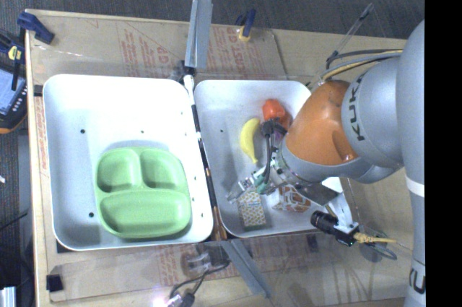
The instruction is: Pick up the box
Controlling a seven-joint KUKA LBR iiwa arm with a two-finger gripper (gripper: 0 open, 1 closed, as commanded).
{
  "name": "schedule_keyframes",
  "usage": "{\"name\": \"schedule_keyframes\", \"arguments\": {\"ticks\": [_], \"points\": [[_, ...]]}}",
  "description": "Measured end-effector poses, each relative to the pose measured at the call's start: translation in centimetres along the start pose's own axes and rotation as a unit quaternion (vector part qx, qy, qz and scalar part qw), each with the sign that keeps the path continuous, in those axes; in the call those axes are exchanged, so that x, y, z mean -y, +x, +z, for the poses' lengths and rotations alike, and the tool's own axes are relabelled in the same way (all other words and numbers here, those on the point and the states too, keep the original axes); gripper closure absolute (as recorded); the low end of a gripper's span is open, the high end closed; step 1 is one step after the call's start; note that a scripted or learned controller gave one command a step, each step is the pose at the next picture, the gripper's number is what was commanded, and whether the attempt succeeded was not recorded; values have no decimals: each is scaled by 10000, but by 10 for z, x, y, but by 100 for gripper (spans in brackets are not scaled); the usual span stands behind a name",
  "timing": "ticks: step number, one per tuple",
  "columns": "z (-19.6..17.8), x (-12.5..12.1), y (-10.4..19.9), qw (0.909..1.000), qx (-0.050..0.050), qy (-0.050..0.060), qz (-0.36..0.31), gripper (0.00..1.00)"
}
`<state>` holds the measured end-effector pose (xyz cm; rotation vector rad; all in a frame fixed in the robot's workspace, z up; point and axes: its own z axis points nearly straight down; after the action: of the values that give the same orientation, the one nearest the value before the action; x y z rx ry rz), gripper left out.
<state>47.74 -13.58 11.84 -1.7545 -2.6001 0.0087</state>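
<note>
The box [251, 210] is small, with a fine checkered pattern, and lies near the front edge of the right bin [224, 154]. My gripper [258, 180] hangs just above and behind the box, low inside that bin. The arm's orange band and grey wrist [325, 132] cover the bin's right half. From this view I cannot tell whether the gripper touches the box.
A yellow banana [249, 138] and a red-orange round item [273, 110] lie behind the gripper. A brown-and-white printed packet [292, 199] sits right of the box. The left bin [72, 103] holds a green divided tray [143, 191].
</note>
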Motion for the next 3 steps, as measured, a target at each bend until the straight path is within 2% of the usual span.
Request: {"name": "schedule_keyframes", "arguments": {"ticks": [1,2,3], "points": [[23,-9,19,9891,35,-68,1468,0],[13,-10,18,9894,35,-70,1453,100],[13,-10,18,9894,35,-69,1450,0]]}}
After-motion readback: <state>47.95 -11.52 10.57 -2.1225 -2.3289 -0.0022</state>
